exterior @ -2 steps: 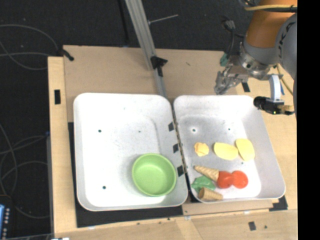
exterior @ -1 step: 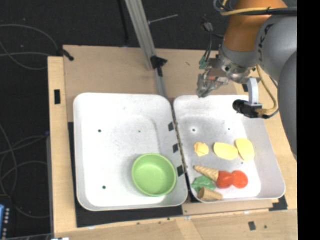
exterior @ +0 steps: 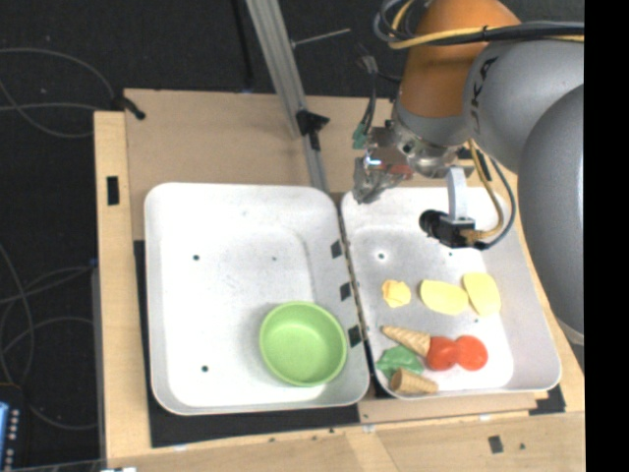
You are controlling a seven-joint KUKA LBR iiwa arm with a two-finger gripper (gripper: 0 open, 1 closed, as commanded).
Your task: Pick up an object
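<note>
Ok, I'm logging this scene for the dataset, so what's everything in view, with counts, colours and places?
Bins: two, white, side by side on the bench.
Bowl: one, green, left bin's near right corner.
Yellow pieces: three, yellow, mid right bin in a row.
Red pieces: two, red, right bin near front.
Cones: two, tan, right bin's front left.
Green piece: one, green, between the cones.
Arm: one, grey with orange band, from the right.
Gripper: one, above the right bin's far left corner.

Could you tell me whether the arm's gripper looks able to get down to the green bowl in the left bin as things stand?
Probably yes: the green bowl sits alone with open space above; the gripper hangs over the right bin's far edge.
</note>
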